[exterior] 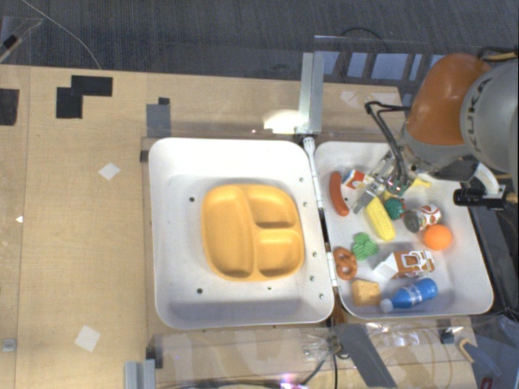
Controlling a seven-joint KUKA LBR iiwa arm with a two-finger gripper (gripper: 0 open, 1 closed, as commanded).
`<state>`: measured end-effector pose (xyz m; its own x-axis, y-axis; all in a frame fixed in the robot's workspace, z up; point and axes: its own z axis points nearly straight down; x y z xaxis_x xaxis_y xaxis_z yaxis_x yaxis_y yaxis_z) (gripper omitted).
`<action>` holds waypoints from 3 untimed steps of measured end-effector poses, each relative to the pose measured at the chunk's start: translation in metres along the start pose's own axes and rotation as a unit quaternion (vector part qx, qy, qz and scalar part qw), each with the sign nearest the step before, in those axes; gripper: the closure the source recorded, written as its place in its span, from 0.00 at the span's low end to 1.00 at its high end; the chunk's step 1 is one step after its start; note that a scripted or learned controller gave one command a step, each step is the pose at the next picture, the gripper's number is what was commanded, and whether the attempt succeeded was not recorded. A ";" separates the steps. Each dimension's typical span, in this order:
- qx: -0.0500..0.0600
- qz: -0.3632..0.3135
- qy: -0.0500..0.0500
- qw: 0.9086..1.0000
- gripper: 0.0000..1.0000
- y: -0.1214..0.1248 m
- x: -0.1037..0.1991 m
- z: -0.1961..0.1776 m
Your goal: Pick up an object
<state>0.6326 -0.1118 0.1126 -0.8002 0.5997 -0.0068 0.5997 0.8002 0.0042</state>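
While the arm [454, 104] leans in from the right edge of my view, I see its gripper [381, 186] down inside the right bin [478, 298], low over the upper middle of the toy food pile. Its grey body and orange band sit above the bin's far right corner, and the wrist slants down and to the left, so the tool end points toward the divider between the two bins. I cannot tell how the fingers stand; the tip is a small cluttered blur against the items under it.

Just below the gripper lies a corn cob [379, 219], yellow, with its long axis running from upper left to lower right, its upper end close under the tool. I cannot say whether they touch. To its left a red sausage [338, 194] lies nearly upright in the picture, long axis top to bottom, near the bin's left wall. A small red and white carton [354, 180] sits between the sausage and the gripper. A green piece [394, 209] shows just right of the corn.

Further down I see a broccoli floret [364, 245], a pretzel [345, 262], a second carton [413, 261], an orange ball [438, 237] and a blue bottle [410, 295] lying on its side, long axis left to right with a slight upward tilt at the right.

On my left, the left bin [174, 298] holds a yellow divided tray [251, 229].
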 end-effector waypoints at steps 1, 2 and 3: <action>0.000 0.128 -0.001 0.992 0.00 0.015 -0.017 0.025; -0.004 0.124 -0.006 0.992 1.00 0.018 -0.020 0.010; -0.005 0.077 -0.004 0.997 1.00 0.079 0.018 -0.081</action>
